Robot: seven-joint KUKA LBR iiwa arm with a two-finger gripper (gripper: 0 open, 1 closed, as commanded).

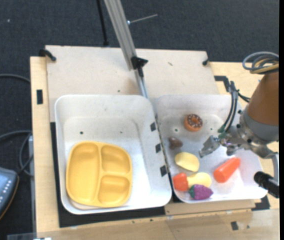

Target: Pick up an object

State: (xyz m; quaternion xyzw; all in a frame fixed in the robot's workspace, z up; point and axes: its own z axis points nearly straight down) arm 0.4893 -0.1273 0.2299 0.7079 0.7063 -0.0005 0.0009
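Toys cluster at six o'clock in the right bin: purple grapes, red tomato, yellow lemon, orange carrot. Gripper hovers at the carrot's ten o'clock, its opening impossible to tell. Donut lies at twelve o'clock.

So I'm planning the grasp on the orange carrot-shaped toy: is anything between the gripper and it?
Nothing visible blocks it. The gripper hangs just up-left of the orange toy, with bare bin floor between them. The pale yellow piece lies off to the left.
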